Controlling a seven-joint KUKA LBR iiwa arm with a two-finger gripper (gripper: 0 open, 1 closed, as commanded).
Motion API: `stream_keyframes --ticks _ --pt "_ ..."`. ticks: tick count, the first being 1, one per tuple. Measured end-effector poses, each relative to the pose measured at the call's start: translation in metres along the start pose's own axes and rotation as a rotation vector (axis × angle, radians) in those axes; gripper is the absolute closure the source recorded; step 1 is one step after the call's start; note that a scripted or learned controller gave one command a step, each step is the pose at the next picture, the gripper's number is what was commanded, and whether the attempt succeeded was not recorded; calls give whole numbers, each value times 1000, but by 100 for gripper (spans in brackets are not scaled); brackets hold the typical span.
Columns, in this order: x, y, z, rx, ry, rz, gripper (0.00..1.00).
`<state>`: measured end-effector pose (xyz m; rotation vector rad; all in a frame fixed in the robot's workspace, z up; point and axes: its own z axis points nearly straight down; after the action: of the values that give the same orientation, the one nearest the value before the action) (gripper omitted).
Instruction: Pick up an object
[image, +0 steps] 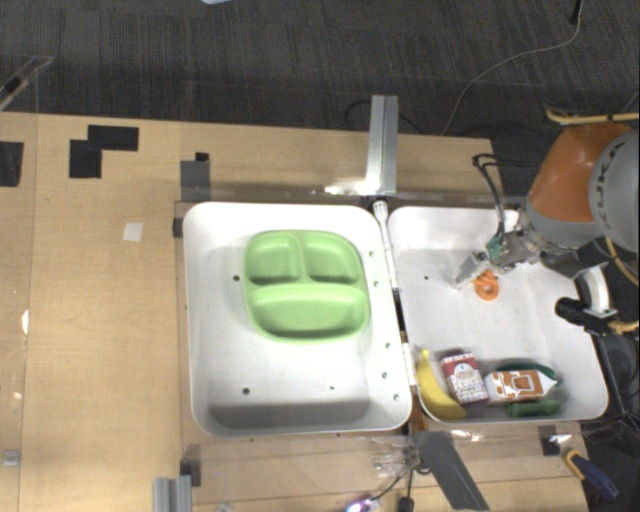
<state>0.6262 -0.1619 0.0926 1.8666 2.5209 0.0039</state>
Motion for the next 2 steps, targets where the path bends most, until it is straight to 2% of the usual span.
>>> stream_keyframes --ticks 1,2 --pt "7 -15 2 -10 -4 20 0" --pt "7 -13 -10 -16 -5 19 100"
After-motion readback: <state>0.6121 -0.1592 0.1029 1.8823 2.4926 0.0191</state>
